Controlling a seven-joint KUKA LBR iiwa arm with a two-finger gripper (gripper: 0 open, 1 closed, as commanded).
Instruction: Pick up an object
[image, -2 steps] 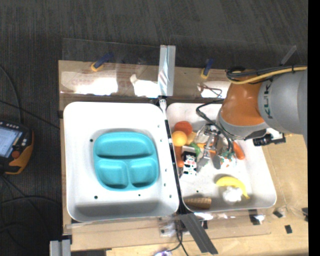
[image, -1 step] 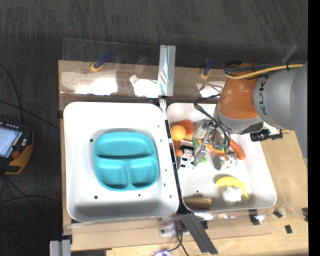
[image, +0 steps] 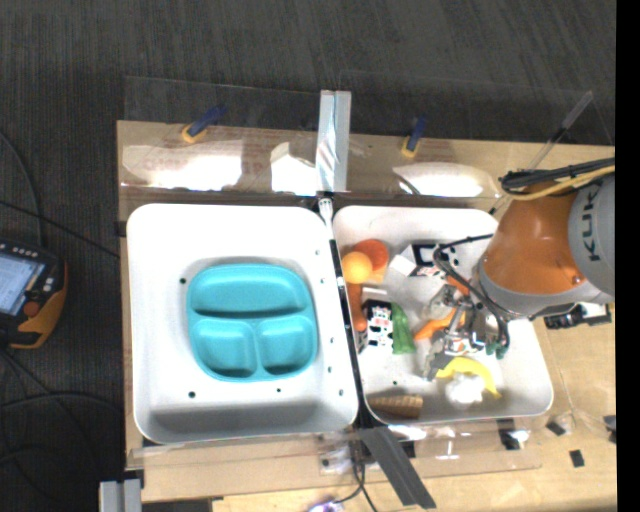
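Note:
The right bin holds a jumble of small items. An orange fruit and a second orange ball lie at its upper left. A black-and-white toy sits beside a green piece. A yellow banana rests near the front right, next to a white lump, and a brown oblong piece lies at the front edge. My gripper hangs low over the bin's middle, just above the banana and beside an orange piece. Nothing is visibly held.
The left bin carries a turquoise divided tray. A metal post stands behind the divider between the bins. The arm's orange band covers the right bin's upper right corner. A handheld controller lies off the bench at far left.

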